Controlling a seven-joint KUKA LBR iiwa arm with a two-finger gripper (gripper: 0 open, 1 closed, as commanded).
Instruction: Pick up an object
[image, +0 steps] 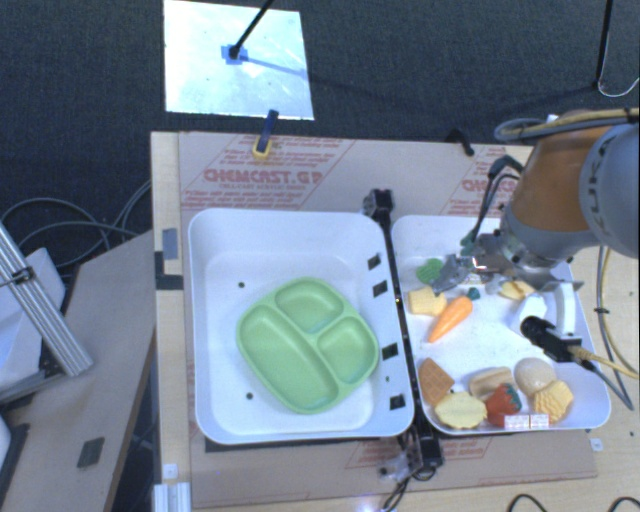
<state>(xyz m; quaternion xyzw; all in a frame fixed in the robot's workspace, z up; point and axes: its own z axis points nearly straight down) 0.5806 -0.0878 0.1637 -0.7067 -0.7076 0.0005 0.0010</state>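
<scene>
Nearest the camera, along the front wall of the right bin (600, 405), a row of toy foods is packed. From left to right it is made up of a brown cracker (434, 380), a yellow scalloped slice (459, 411), a tan bread piece (489, 380), a red piece (503, 400), a pale egg (533, 373) and a yellow waffle-patterned piece (554, 401). These are seen touching or just beside one another.

Farther back in the same bin an orange carrot (451, 316) is laid slantwise. A yellow wedge (426, 302) is set just beside it, toward the wall shared with the other bin. A green piece (431, 270) is found behind the wedge, near that same wall. The gripper (458, 270) is held low over the back part of this bin, just beside the green piece and just behind the carrot. Whether it is clenched or released cannot be told. A small yellow piece (515, 290) is seen under the wrist, well apart from the carrot.

The left bin (230, 250) is taken up by one green divided plate (305, 345) with three compartments, laid flat toward the front right. Bare white floor is left around the plate, most of it at the back and left. In the right bin, open floor is left in the middle, between the carrot and the front row.
</scene>
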